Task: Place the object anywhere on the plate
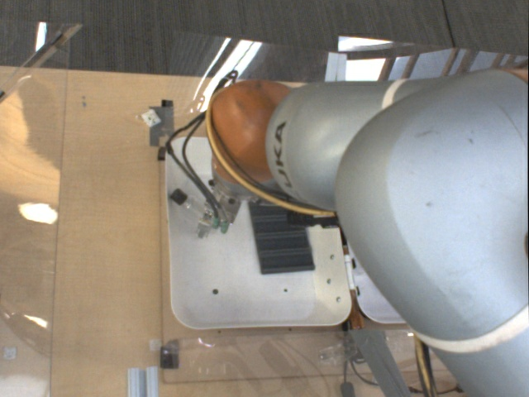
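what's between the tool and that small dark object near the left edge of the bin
Bare white bin floor, as the camera view shows: nothing lies between the tool and the small dark object.

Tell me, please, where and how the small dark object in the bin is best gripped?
Probably across its middle, coming straight down from above. The small dark object lies low on the floor of the bin, apart from the ribbed black slab, with bare floor around it. It is too small to show a better edge. The gripper hangs just beside it.
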`<control>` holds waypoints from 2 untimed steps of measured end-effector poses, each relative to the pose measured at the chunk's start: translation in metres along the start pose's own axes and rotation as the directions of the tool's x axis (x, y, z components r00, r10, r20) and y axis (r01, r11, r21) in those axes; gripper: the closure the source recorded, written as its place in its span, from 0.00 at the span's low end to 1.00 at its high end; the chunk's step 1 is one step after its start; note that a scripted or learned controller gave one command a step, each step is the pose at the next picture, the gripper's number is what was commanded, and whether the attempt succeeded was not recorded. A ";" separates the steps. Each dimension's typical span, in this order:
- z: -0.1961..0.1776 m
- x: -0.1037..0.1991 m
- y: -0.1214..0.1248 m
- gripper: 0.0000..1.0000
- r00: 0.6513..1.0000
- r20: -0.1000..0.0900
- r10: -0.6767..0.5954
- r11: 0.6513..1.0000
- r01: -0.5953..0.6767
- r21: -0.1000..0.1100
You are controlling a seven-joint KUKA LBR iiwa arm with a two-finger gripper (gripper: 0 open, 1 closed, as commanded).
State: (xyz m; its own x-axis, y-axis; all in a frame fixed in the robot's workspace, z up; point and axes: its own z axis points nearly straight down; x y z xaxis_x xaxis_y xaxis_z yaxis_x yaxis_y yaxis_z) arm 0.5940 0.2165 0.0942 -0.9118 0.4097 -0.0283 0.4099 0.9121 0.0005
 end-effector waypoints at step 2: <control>0.005 -0.032 -0.008 1.00 0.615 -0.003 -0.788 0.615 0.788 -0.020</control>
State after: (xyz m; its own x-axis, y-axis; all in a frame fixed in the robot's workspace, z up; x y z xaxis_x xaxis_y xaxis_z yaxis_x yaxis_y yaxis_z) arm 0.6204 0.1961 0.0898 -0.8841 -0.4671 -0.0147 -0.4671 0.8842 -0.0022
